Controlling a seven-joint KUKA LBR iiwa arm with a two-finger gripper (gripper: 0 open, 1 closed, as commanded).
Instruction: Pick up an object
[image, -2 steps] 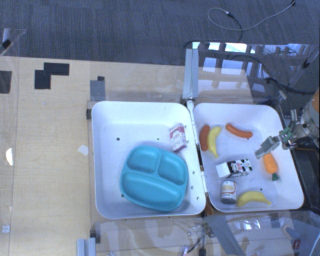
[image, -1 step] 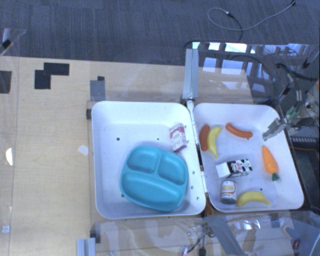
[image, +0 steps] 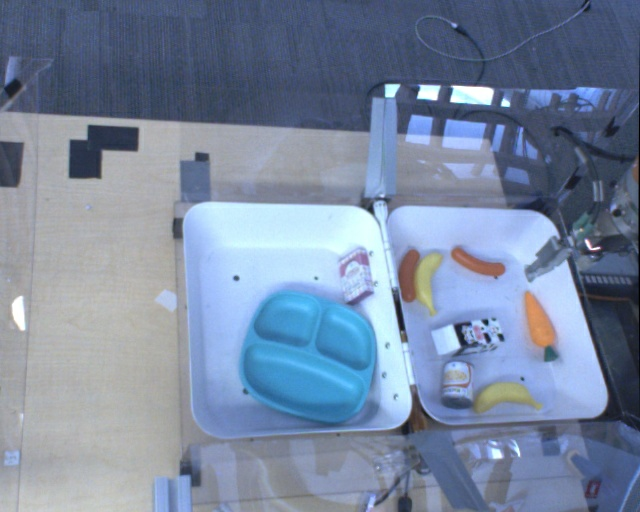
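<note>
Grey metal at the far right edge is all I get of the arm: it comes in low from the right, with the tool (image: 548, 262) hanging over the upper right rim of the right bin (image: 590, 345). One slim grey finger slants down and to the left toward the bin wall; I cannot tell whether the tool is spread or pressed together, and I see nothing between its fingers.

Nearest the tool, just below it, an orange carrot (image: 540, 322) lies along the bin's right side. To the tool's left sits a red-orange sausage (image: 478, 263), and further left a yellow banana (image: 428, 281) lies beside a second reddish sausage (image: 409, 274) against the bin's left wall. Below and left of the tool I see a small black-and-white carton (image: 470, 336), a tin can (image: 457, 382) and a second banana (image: 506, 398) near the bottom rim.

Well away to the left, the left bin (image: 215, 300) holds a turquoise divided plate (image: 308, 355) and a small red-and-white packet (image: 355, 274). Both bins rest on the pale wooden table (image: 90, 300).
</note>
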